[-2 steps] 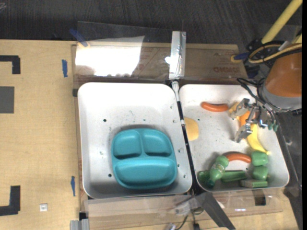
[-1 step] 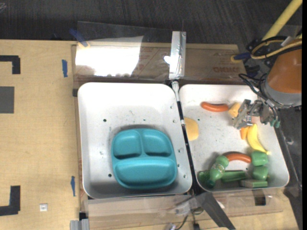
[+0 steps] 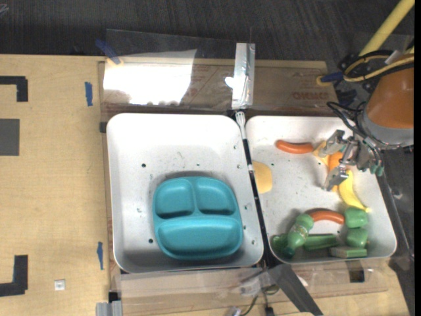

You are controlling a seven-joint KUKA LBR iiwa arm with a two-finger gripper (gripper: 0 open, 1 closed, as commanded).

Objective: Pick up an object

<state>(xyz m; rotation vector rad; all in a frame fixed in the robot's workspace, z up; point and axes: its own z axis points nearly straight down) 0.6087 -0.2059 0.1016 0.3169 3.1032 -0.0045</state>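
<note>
My gripper (image 3: 340, 160) reaches into the right bin (image 3: 289, 127) from the right and hangs low near the bin's right wall. A small orange piece (image 3: 333, 159) sits right at its tip, partly hidden by the metal parts. A yellow banana (image 3: 351, 194) lies just below the gripper. An orange carrot-like piece (image 3: 294, 147) lies to the gripper's left. Whether anything is held is not visible.
A green toy cluster (image 3: 319, 237) with a red-orange curved piece (image 3: 325, 215) fills the right bin's front. A pale yellow disc (image 3: 262, 177) lies by the divider. The left bin (image 3: 131, 143) holds a teal divided tray (image 3: 195, 216). Cables hang at the upper right.
</note>
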